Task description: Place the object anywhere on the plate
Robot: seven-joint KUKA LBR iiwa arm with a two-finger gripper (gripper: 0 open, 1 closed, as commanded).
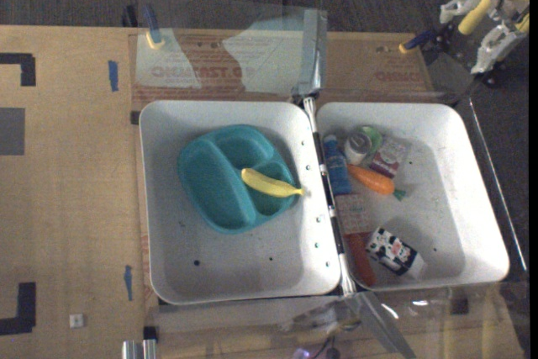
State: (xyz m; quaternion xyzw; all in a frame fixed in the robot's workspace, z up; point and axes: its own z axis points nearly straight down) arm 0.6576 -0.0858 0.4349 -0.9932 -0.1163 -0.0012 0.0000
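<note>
My gripper (496,8) hangs up at the far right, off the bins; whether it's spread or closed, I can't tell. The banana (271,183) lies on the teal plate (220,181), in the left bin (168,248).

Slanted overhead view of both bins (160,265)
</note>
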